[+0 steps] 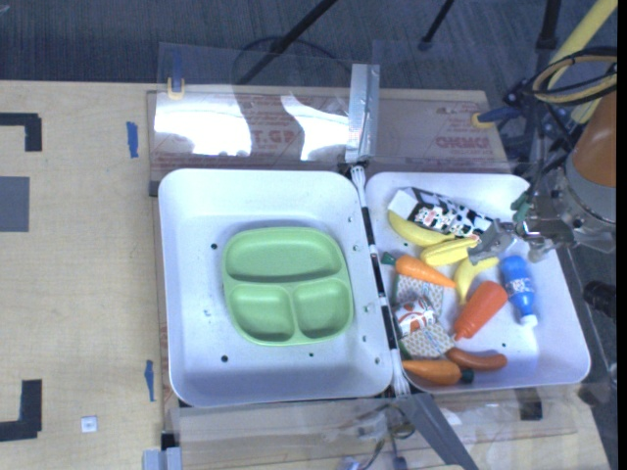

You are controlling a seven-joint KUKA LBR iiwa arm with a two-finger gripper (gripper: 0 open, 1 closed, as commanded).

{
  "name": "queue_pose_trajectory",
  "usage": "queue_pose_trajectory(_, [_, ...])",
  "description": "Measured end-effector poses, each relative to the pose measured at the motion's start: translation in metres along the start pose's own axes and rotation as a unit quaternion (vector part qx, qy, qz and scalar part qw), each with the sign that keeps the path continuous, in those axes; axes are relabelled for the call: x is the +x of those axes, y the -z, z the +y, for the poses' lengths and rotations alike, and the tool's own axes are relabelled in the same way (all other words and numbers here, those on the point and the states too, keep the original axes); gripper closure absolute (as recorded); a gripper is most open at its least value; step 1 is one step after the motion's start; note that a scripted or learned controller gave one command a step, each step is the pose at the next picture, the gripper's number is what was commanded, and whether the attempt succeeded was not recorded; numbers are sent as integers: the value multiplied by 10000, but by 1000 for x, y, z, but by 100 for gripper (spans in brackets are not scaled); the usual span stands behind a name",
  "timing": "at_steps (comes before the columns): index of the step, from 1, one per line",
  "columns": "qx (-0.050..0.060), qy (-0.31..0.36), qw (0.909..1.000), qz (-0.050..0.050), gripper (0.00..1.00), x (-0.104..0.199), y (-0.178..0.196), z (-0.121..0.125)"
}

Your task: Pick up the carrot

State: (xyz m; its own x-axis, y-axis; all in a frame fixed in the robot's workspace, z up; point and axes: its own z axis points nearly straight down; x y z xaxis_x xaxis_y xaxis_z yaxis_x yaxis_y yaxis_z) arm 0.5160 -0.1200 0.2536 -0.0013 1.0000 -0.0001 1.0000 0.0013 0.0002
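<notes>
Bench: wooden top (78, 292) with two white bins side by side, dark floor and stands behind.
Left bin: left bin (186, 351) has a green tray (287, 284) with three parts and nothing in them.
Right bin: right bin (563, 346) is full of toy food, all packed close.
Carrots: two orange ones. The big carrot (480, 308) lies at a slant in the middle, fat end up, touching the blue bottle (518, 286). A thin carrot (424, 270) lies by the bin's left wall, under the bananas (431, 235).
Other stuff: a hot dog (476, 360) sits near the front edge, and a small snack bag (419, 323) is beside the big carrot.
Claw: the gripper (500, 235) hangs over the back of the right bin, above the bananas. Its fingers look a little apart with nothing between them.
Best pick: I think the big carrot, since it has more room.
How to do it well: go toward the front, turn the fingers across the carrot, and come down at its middle.
Watch out: the bottle is touching it, so a finger could bump it.
</notes>
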Motion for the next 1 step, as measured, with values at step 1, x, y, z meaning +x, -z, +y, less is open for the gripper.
queue_pose_trajectory(1, [8, 1059, 9944, 5, 0, 67, -69, 38])
